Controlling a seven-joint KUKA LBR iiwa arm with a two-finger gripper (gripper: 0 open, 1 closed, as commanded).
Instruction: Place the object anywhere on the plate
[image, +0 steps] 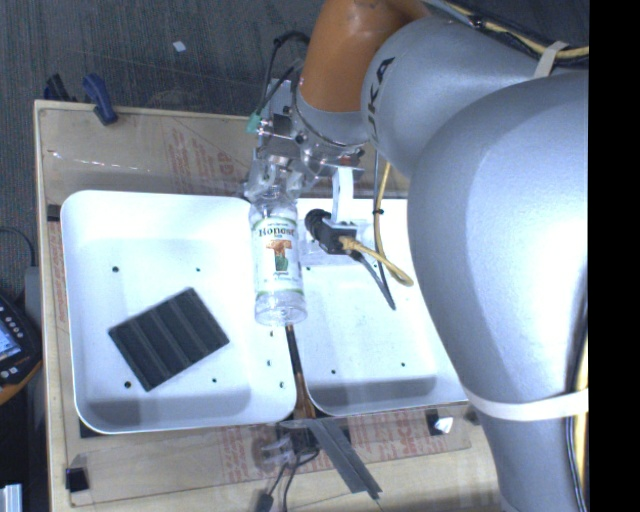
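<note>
- camera view, progress: the clear bottle (277, 265) with the printed label is not on the plate (168, 337) yet. it sits over the seam between the left bin (72, 300) and the right bin (372, 398), its base at the left bin's right-hand rim.
- the plate, a dark ribbed slab, lies flat in the lower left of the left bin, well apart from the bottle, with nothing on it.
- what is left, as i judge it: carry the bottle leftward across the bin, bring it over the slab and let it go there.
- camera view, hard to read: the bottle's neck end runs up into the tool (285, 170), but the metalwork there is cluttered, so i cannot tell whether the tool is spread or pinching the neck.
- whether the bottle hangs clear or leans on the rim is also unclear.
- the arm (480, 200) hides much of the right bin and the table (150, 150) behind it.
</note>
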